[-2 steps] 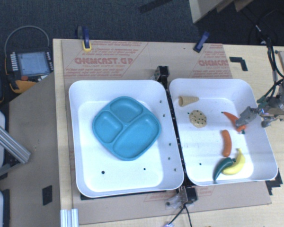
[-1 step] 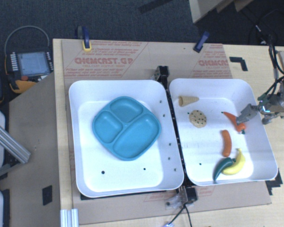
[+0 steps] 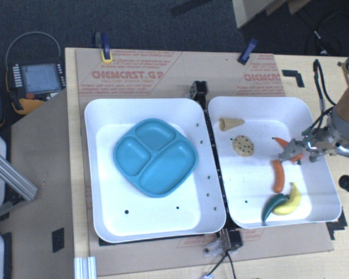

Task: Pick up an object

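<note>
The gripper [image 3: 295, 151], at the right of the frame inside the right white plastic bin [image 3: 323, 202], has its jaws spread apart over a small red-orange chili-shaped toy [image 3: 281, 141]. Just below lies an orange sausage-shaped toy [image 3: 277, 175]. Lower still, a yellow toy banana [image 3: 291, 202] touches a dark green toy pepper [image 3: 271, 207].
</note>
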`<state>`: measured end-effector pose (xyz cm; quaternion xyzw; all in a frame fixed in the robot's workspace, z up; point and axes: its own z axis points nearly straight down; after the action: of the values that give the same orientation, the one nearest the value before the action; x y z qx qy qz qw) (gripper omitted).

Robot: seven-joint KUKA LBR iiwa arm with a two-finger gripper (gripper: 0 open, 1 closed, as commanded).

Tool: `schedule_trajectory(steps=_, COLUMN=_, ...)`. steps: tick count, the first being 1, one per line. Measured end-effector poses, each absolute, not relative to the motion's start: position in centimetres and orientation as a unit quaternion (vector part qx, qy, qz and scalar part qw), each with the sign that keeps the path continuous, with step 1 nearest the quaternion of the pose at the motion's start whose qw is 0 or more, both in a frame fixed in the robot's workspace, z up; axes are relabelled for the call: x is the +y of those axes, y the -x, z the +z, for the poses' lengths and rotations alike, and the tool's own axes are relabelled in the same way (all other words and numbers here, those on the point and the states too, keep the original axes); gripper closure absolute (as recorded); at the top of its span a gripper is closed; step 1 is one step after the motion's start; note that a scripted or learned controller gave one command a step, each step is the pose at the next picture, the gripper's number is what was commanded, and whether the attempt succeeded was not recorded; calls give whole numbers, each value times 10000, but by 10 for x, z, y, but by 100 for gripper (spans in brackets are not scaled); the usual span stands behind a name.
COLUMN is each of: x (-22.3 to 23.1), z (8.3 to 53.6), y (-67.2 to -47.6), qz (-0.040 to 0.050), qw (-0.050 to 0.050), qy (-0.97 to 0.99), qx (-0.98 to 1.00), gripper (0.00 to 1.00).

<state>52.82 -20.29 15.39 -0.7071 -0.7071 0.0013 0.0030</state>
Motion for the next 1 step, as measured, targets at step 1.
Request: schedule_trajectory(steps=1, x=-205, z=90, y=-528, qz=14, qw=36, qy=7073, qx=-7069, gripper=0)
